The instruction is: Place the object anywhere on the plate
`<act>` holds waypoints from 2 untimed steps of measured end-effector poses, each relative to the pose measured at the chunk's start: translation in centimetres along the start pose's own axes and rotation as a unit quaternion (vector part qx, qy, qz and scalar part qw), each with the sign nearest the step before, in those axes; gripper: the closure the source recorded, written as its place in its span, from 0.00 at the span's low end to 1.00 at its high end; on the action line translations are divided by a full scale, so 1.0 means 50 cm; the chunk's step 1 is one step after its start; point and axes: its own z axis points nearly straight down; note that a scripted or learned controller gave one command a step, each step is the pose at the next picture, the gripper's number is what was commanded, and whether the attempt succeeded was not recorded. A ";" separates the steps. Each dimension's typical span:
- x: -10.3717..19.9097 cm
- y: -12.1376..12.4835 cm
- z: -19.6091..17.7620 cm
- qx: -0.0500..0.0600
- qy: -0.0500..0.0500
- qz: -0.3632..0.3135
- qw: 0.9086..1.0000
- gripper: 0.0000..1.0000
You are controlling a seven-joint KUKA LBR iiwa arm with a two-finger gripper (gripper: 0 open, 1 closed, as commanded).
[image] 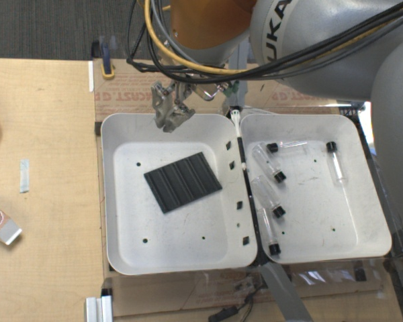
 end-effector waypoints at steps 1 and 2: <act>0.002 0.005 -0.059 0.001 -0.001 -0.080 0.997 1.00; 0.041 -0.008 -0.009 0.000 0.000 -0.152 0.988 1.00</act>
